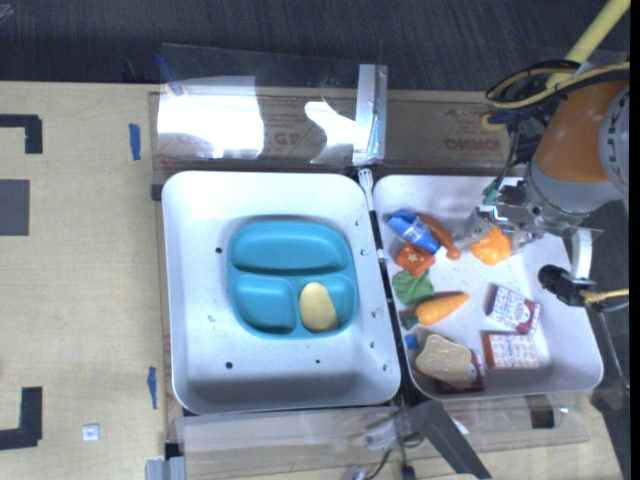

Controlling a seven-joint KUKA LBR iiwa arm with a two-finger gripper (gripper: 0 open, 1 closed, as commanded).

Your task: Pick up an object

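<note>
The arm (585,133) reaches in from the right, its orange band above the far corner of the right bin (590,368). The gripper (497,218) hangs low over that bin's rear half. Its fingers stand on either side of a small orange toy fruit (491,247), but whether they are actually closed on it cannot be told from this angle.

Right bin contents: a blue bottle-shaped toy (413,230) near the rear left; a red-orange block (415,259) just in front of it; a green leafy piece (412,287) touching a toy carrot (440,308); a bread slice (446,359) at the front left; two small red-and-white cartons (512,309), one nearer the front.

Left bin (190,268): a blue divided tray (288,268) sits centred, with a pale yellow egg-shaped item (317,306) in its front right compartment.
</note>
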